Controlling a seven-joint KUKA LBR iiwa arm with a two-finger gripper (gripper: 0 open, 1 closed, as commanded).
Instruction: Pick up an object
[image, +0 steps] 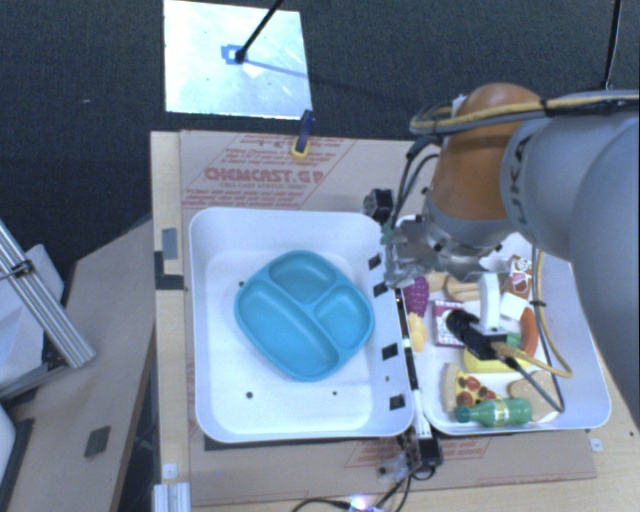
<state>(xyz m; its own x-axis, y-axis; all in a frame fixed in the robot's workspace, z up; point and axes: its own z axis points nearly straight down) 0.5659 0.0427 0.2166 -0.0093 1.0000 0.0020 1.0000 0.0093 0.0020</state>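
Toys (490, 375) sit piled in the right bin (590, 400): purple piece (416, 296) by the divider, green bottle (495, 411) at the near edge, pizza slice (468, 384) just above it. My jaws (400, 262) hang over that bin's left edge, near the purple piece; can't tell if they're released or clenched. Left bin (215, 300) holds a blue divided tray (303, 314). Both bins rest on the tabletop (110, 330).

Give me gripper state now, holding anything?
Gripper: low over the left edge of the right bin, near the purple toy. Open or closed cannot be told; nothing visibly held.
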